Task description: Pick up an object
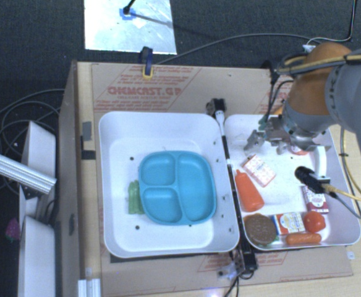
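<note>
My gripper (268,142) hangs over the back part of the right bin (352,228), open, with nothing between its fingers. Just in front of it lies a white packet with red print (258,170). An orange bottle-shaped toy (248,191) rests against the bin's left wall. Along the front of this bin sit a brown round patty (261,228), a small printed carton (288,221), a red tomato (315,221) and an orange-red sausage (303,239). A dark red packet (314,198) lies at the right.
The left bin (115,166) holds a blue divided plate (177,186) with a green piece (134,198) beside its left edge. A white tube (320,159) lies near the right bin's right wall. The divider between the bins runs just left of the orange toy.
</note>
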Controlling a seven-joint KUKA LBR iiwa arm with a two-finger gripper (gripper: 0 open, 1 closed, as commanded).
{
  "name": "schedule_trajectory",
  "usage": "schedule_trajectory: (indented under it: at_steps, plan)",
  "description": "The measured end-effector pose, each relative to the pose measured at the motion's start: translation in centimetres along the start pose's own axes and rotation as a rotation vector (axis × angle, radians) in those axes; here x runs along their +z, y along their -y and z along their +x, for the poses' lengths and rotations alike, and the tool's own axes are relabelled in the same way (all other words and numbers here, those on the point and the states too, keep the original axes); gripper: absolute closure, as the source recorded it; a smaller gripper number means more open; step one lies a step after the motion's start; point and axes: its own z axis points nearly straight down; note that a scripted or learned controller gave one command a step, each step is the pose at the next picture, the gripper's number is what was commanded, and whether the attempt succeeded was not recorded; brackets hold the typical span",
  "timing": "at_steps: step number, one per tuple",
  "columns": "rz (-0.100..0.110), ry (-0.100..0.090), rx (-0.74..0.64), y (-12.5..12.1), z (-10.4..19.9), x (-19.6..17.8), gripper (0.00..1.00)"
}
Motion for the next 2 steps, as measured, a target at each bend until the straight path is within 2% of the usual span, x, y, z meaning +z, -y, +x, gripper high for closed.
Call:
schedule_trajectory:
  at_steps: [1, 2]
  plan:
    - [0.002, -0.001, -0.001, -2.8, -0.8, 3.4, 0.0]
    - [-0.001, 0.0, -0.002, -5.1, -2.4, 1.4, 0.0]
